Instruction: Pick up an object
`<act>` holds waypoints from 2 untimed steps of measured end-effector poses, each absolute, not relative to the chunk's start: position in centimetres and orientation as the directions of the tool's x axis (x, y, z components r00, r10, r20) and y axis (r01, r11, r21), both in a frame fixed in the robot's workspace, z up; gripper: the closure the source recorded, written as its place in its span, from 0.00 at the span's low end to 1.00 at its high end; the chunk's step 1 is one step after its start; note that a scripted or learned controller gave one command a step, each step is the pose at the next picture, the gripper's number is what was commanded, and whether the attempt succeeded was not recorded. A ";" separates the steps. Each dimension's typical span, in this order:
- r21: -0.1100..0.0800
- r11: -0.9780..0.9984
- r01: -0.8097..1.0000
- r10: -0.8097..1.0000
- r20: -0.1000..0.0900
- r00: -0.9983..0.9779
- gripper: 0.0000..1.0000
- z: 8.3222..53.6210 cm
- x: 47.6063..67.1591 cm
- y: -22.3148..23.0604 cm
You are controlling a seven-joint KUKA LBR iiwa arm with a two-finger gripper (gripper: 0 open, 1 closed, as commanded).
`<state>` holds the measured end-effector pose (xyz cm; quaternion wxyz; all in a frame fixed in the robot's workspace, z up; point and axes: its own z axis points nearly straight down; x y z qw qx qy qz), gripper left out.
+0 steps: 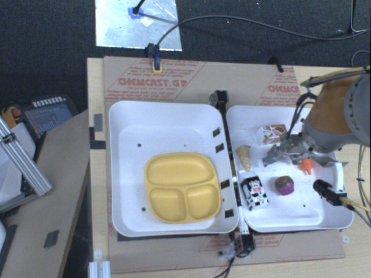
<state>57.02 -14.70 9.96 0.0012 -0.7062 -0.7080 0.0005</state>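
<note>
My gripper (274, 154) hangs low over the middle of the right bin (290, 218), reaching in from the right. Several small objects lie in this bin. A red and white box (271, 134) sits just behind the gripper. To the gripper's left lies a cream cone (244, 156). A purple round object (284, 185) rests a little in front of the gripper. An orange piece (306, 166) lies under the wrist on the right. A black and white cow-patterned toy (254, 192) is at the bin's front left. I see nothing held in the gripper.
The left bin (130, 132) holds a yellow divided plate (182, 186). A black divider (226, 149) runs between the two bins. The grey arm with its orange band (336, 106) covers the right bin's far right corner.
</note>
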 end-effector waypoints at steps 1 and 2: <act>0.002 0.000 1.000 1.000 -0.001 0.000 1.00 11.4 57.1 -14.8; 0.006 0.004 1.000 1.000 -0.002 -0.004 1.00 15.7 57.5 -14.9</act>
